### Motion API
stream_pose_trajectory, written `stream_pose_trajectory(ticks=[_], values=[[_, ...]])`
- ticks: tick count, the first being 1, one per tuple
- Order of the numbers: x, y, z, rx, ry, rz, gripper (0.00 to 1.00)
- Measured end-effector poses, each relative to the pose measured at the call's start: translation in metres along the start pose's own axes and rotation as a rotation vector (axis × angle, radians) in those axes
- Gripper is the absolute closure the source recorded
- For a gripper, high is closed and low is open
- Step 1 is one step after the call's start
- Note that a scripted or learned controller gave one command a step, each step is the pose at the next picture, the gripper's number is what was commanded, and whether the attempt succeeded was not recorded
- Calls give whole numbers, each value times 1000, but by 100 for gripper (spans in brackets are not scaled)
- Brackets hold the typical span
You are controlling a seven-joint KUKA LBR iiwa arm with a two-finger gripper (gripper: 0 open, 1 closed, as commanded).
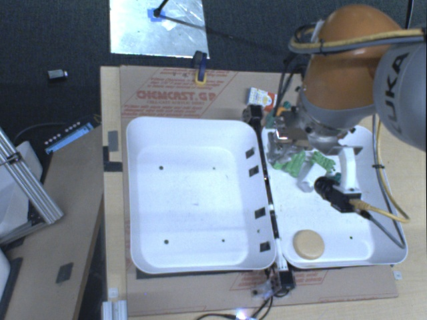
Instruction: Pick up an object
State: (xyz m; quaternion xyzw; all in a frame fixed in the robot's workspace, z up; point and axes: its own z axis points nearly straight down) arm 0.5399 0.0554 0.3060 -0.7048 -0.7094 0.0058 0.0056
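Two white bins on a brown board, with the arm low over the right one.

I see the tabletop (80, 199) carrying a cardboard sheet (173, 92) printed in red, and dark floor with a shiny metal plate (157, 19) behind it. The left bin (193, 192) lies beside the right bin (347, 245). In the right bin a round tan object (309, 244) rests near the front, apart from some green pieces (300, 162) under the arm (347, 59). The wrist covers the gripper (293, 142), so I cannot tell how the jaws stand.
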Motion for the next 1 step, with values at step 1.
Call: stream_pose_trajectory(ticks=[1], values=[[29,-3,-176,-38,5,-1,100]])
